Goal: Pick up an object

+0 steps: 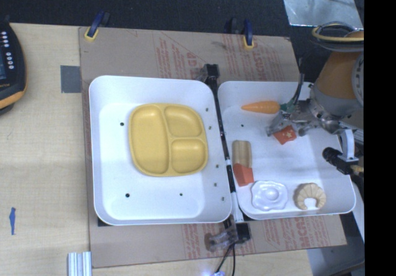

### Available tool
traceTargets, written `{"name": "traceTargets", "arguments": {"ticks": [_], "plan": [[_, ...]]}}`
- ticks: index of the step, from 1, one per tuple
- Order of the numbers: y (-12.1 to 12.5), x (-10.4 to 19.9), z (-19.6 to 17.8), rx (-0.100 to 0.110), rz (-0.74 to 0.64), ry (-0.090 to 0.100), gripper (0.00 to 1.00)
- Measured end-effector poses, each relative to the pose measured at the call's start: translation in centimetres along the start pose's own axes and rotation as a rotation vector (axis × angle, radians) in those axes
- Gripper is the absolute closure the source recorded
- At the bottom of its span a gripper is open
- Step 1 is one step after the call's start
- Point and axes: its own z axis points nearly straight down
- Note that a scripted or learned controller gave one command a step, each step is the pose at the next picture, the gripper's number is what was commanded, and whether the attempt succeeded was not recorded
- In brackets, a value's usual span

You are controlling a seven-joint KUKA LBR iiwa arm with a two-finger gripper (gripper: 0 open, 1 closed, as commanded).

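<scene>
2 shallow white bins of smooth, glossy plastic with rounded corners sit side by side on a brown cardboard sheet over the pale wooden surface [43, 163]. The left bin [105, 200], in the middle of the frame, carries 1 yellow plate [167, 139], a matte rounded square moulded into 3 compartments. The right bin [334, 207] carries 6 small things: 1 tapered orange carrot [260, 107] near its upper edge, 1 small red block [285, 137] just below and right of the carrot, 1 tan cylinder like a bread roll [241, 153] by the bin's left wall, 1 orange-red wedge [244, 175] touching the cylinder's lower end, 1 white fried egg [268, 195] with a glossy dome, and 1 ridged beige croissant [309, 196] at the lower right.

The arm [337, 83] comes in from the frame's right, grey with an orange band, its bulk cut off at the edge. The tool [286, 126] hangs over the upper middle of the right bin, its dark metal tips just above the red block; whether they are apart or together, or touching the block, cannot be told from the blur of parts there.

2 blue clamps [94, 25] pin the cardboard's top edge. A dark device [9, 61] is cropped at the far left.
</scene>
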Motion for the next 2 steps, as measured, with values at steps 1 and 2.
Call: {"name": "traceTargets", "arguments": {"ticks": [1, 2], "plan": [[0.1, -0.1, -1.3, -0.002, 0.001, 0.0, 1.0], [0.9, 7.9, -10.4, -0.014, -0.008, 0.002, 1.0]]}}
